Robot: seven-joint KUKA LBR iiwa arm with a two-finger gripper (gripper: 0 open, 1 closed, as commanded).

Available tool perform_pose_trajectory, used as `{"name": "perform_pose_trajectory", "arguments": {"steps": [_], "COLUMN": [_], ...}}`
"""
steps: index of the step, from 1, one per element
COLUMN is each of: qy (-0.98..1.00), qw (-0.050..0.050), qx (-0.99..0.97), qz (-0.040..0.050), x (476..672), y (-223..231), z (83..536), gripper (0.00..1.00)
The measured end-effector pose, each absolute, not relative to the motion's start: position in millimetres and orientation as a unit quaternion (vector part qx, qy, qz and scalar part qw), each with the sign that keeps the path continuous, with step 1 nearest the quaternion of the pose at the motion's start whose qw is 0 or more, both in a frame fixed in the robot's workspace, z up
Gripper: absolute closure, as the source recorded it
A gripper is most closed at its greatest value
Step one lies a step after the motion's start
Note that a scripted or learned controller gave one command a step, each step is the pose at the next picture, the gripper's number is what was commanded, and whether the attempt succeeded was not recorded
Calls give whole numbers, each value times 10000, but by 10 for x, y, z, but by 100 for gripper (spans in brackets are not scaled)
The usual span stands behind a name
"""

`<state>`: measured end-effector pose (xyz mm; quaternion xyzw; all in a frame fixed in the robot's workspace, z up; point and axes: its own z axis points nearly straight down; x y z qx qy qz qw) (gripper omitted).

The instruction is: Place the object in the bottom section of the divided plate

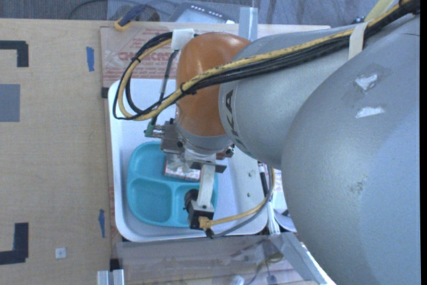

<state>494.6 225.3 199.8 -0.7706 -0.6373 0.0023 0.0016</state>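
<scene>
A light blue divided plate [155,193] lies in the left white bin [123,143], towards its near end. Two of its sections show, an upper one and a lower left one; the arm covers its right side. My gripper [183,171] hangs straight down over the plate's right half, under the orange wrist band [200,77]. Something small and greyish sits at the gripper's tip, too hidden to name. I cannot make out an object lying on the plate's visible sections.
The big grey arm [320,143] covers the right bin and most of the right half of the view. Yellow and black cables [137,103] loop over the left bin's far end. A brown cardboard-coloured bench top [53,143] stretches to the left.
</scene>
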Motion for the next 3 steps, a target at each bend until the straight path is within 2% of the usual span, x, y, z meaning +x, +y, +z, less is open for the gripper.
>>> {"name": "perform_pose_trajectory", "arguments": {"steps": [1,2,3], "qy": [-5484,-5506,-4249], "qw": [-21,5,1], "qx": [-8361,-8346,-9052], "qz": [-108,-131,9], "x": [5010,5005,5043], "y": [2267,2316,2171], "z": [1147,1144,3130], "gripper": [100,0,0]}}
